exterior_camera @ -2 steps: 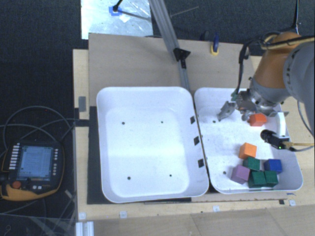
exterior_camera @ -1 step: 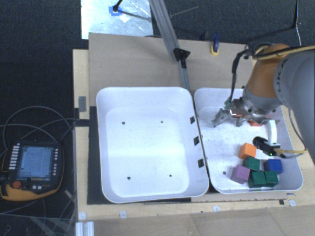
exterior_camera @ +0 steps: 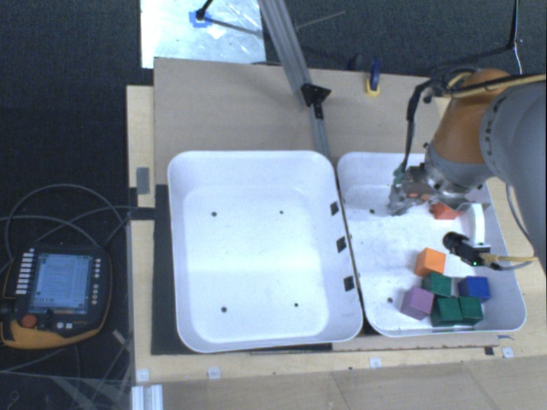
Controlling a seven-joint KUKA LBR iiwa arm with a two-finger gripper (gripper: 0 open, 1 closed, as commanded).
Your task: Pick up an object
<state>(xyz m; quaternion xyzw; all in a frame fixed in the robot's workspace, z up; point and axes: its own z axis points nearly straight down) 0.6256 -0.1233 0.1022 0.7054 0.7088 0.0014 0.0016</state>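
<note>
My gripper (exterior_camera: 403,196) hangs low over the upper part of the right bin (exterior_camera: 376,314), near its left side. A small red-orange block (exterior_camera: 443,211) lies just to its right, partly hidden by the wrist. Toward the bin's front right corner sits a cluster of blocks: an orange block (exterior_camera: 430,261), a dark green block (exterior_camera: 440,284), a blue block (exterior_camera: 475,288), a purple block (exterior_camera: 418,301) and another green block (exterior_camera: 447,313). None of the cluster touches the gripper.
The left bin (exterior_camera: 184,314) stands beside the right one, their rims meeting in the middle. A grey pole (exterior_camera: 291,49) slants over the bench at the back. A teach pendant (exterior_camera: 55,293) lies on the floor at the left.
</note>
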